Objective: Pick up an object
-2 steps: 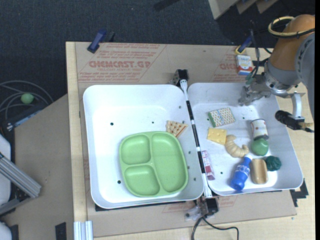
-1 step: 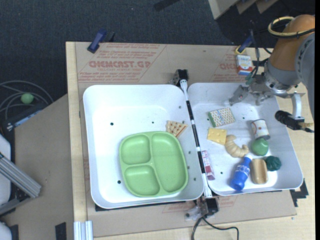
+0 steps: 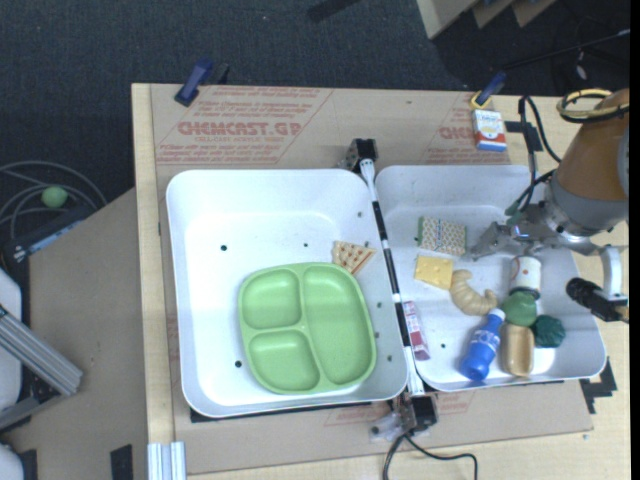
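Observation:
My gripper [image 3: 512, 236] hangs low over the back middle of the right bin [image 3: 440, 183], under the grey wrist with its orange band [image 3: 592, 158]. Just left of it lies a green dotted pad [image 3: 441, 234]. Right below it stands a small white bottle [image 3: 527, 273] with a round green piece [image 3: 520, 308] in front. A yellow cheese slice [image 3: 433, 270], a croissant [image 3: 470, 293], a blue bottle [image 3: 483, 345], a gold bottle [image 3: 518, 351] and a dark green lump [image 3: 548, 330] fill the front of that bin. I see nothing held by the gripper.
The left bin [image 3: 230, 208] holds a green divided plate [image 3: 303, 328] and a waffle cracker [image 3: 351, 256]. A red and white tube [image 3: 413, 328] lies along the divider. A small carton [image 3: 489, 128] rests on the bench behind the right bin.

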`<state>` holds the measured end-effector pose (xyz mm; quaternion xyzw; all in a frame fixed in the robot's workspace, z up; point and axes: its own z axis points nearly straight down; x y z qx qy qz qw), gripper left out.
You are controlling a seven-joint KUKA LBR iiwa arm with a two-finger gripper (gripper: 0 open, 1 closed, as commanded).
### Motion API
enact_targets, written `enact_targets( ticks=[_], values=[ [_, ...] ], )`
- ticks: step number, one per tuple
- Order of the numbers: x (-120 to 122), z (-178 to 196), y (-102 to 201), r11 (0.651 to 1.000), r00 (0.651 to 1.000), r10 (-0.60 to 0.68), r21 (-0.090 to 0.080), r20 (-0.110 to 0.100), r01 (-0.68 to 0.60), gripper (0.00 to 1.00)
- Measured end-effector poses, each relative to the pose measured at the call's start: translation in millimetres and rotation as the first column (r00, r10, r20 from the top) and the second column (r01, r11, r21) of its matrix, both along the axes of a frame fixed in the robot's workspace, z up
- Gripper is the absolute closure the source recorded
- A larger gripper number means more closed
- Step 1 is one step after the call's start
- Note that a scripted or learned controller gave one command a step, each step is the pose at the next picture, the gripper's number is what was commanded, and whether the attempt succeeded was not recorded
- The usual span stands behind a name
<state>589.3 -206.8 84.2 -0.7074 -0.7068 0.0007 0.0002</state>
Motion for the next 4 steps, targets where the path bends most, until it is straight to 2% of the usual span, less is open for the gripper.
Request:
enact_targets(
  ticks=[1,2,3,4],
  values=[
    [-41,0,-1,1.0,1.0,0.0,0.001,0.0,0.0,0.0],
    [-23,0,83,1.0,1.0,0.004,0.004,0.0,-0.004,0.0],
    [-33,0,103,1.0,1.0,0.001,0.002,-0.002,-0.001,0.0],
    [-32,10,103,1.0,1.0,0.001,0.002,0.0,-0.001,1.0]
  ],
)
